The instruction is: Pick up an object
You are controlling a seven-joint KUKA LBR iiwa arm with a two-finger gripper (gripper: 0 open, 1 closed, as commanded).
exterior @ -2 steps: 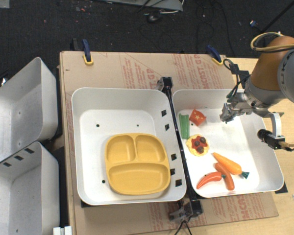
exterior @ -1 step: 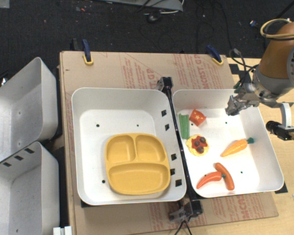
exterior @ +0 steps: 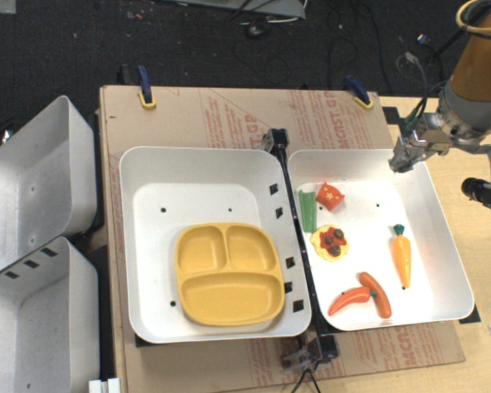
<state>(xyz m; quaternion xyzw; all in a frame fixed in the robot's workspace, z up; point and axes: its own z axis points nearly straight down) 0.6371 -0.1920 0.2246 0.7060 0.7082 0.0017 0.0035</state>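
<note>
Arm slants down, gripper [exterior: 403,159] over right bin's [exterior: 442,219] far corner.

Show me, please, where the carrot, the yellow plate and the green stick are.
carrot [exterior: 402,258]: camera view, middle of its orange body.
yellow plate [exterior: 229,295]: camera view, bare floor of its large compartment.
green stick [exterior: 308,211]: camera view, middle of its length.

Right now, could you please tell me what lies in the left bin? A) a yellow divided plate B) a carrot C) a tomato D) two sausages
A: the yellow divided plate lies in the left bin, while the toy foods all lie in the right bin.
</note>
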